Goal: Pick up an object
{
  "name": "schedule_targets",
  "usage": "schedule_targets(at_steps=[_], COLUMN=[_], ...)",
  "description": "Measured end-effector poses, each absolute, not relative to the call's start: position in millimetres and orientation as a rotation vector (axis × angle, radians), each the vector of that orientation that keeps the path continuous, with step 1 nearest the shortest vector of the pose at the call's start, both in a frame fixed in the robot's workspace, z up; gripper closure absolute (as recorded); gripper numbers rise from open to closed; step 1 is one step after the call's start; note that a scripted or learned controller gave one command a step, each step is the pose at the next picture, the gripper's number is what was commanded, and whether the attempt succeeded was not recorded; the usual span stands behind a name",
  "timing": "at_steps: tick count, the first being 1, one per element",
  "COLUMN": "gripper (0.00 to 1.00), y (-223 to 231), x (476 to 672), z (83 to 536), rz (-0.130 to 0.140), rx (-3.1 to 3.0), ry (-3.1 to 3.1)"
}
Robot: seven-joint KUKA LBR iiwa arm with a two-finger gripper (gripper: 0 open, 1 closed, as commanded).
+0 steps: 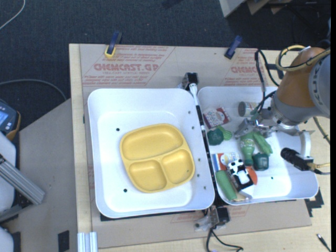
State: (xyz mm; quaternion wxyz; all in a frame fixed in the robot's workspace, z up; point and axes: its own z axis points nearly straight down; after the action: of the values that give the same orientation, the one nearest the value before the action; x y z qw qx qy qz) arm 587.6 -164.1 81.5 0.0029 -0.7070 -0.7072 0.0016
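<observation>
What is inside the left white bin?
The left white bin holds a yellow divided tray with three compartments. Whatever lies beneath the tray is covered.

There is one camera. It sits high above the bench (pixel 157 62) and looks down at a slant, so the far side is at the top of the picture and the near side at the bottom. It is far enough back to see both white bins whole: the left bin (pixel 100 140) and the right bin (pixel 299 185). Dark floor (pixel 63 14) shows behind. The arm (pixel 302 85) comes in from the right side.
</observation>
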Motion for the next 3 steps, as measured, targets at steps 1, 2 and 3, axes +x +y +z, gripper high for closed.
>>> schedule_targets(at_steps=[1,2,3], gripper=[1.00,1.00,1.00], y=[-165,-173,-183], x=[589.4,584.7,581.3], z=[96,153,206], rz=[-0.001,-0.004,-0.004], rx=[-2.223,-2.228,-2.227], ry=[-2.221,-2.224,-2.226])
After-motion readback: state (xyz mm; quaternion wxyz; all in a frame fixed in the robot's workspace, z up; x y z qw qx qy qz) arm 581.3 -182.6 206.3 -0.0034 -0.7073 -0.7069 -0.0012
